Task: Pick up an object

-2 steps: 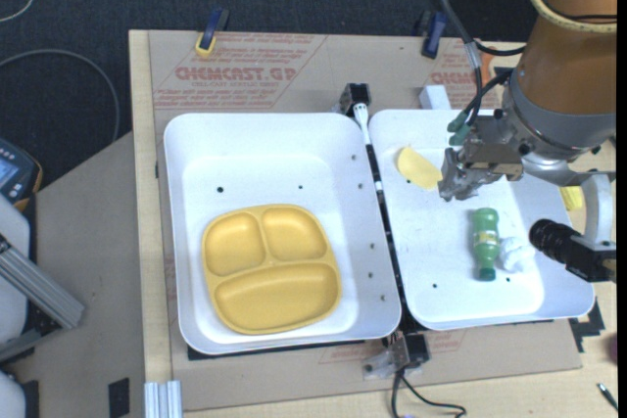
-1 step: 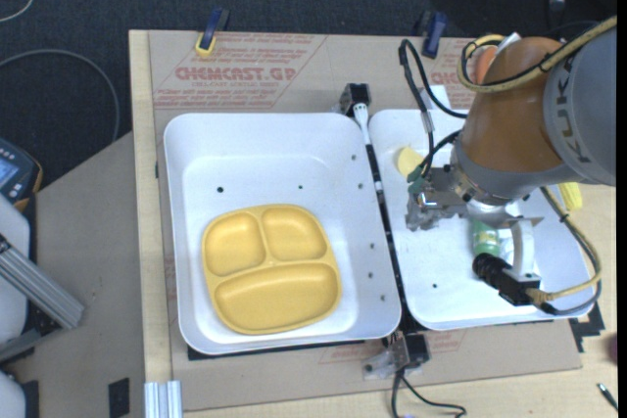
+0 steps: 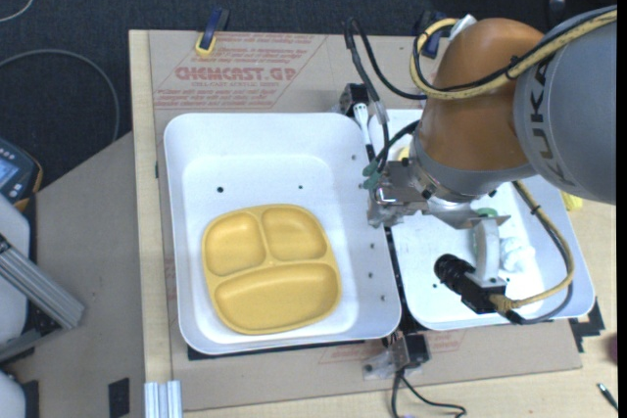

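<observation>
gripper (image 3: 384,199) over rim of bin (image 3: 257,160) (yellow tray (image 3: 271,267) inside)

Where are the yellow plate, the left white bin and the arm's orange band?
yellow plate (image 3: 277,294), camera view, large lower compartment.
left white bin (image 3: 257,160), camera view, bare floor.
orange band (image 3: 478,91), camera view, middle.

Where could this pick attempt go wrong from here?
1. The tool hangs over the rims where the left bin and right bin meet; coming down here, it might strike them and grasp nothing.
2. The yellow divided plate lies flat and wide, so it is probably hard to pinch.
</observation>
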### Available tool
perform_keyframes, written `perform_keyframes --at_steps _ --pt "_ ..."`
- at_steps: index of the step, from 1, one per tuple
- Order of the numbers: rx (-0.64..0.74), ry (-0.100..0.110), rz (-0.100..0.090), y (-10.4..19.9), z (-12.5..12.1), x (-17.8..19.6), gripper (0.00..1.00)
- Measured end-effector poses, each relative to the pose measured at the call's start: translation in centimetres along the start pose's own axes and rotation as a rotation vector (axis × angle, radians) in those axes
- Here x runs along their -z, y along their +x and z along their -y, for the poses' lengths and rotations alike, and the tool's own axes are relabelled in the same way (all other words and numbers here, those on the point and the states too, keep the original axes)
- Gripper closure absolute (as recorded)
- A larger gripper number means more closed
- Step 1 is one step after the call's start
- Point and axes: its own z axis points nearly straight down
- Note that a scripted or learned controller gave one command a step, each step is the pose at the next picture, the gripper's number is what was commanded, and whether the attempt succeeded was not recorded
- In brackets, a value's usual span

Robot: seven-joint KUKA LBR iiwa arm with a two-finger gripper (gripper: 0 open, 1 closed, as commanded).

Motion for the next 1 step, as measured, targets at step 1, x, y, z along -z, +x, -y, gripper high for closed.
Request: perform_keyframes --at_steps 1 --pt "-0.002 -0.016 -0.002 2.56 -0.11 15.92 1.00"
